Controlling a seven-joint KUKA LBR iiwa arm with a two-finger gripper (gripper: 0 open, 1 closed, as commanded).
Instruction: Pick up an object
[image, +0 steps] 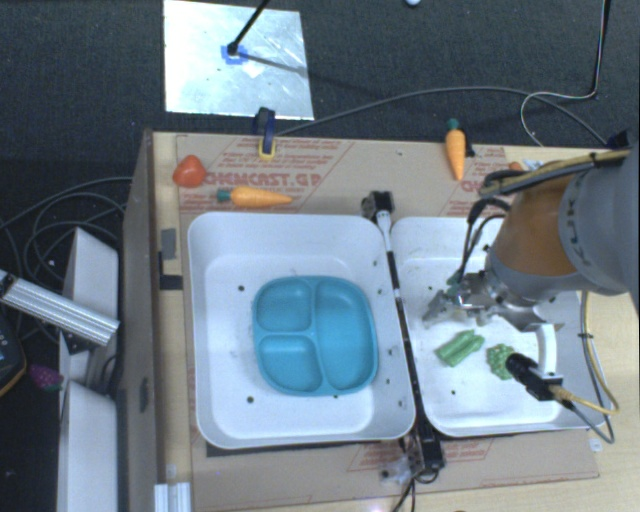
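Right now the gripper (447, 303) sits low in the right bin (425, 245), near that bin's left-centre, with the grey arm (590, 235) and its orange band coming in from the right. Can't tell whether the jaws are open or closed; the metal end is a small blur at this slant, and nothing is visibly between them.

Nearest candidate is the green pod piece (459, 349), lying flat on the bin floor just below the gripper, apart from it. A second green piece (500, 359), darker and bumpier, lies just beside it to the right, close to a black bracket on the arm.

To do this step well, my judgement: centre over the pod piece, not between the two greens, so only one gets caught. The pod lies on a diagonal, so the jaws should close across its narrow side, not along its length. Go down until nearly touching the floor, since the piece is low and flat. Risk: jaws skidding on smooth plastic and nudging the piece toward the other green one.

Pod piece looks light green, elongated, ribbed, probably a toy vegetable, likely light and a bit slippery.

Left bin (215, 240) holds a blue divided plate (313, 334). Toy carrots (257, 198) lie on the board beyond the bins.
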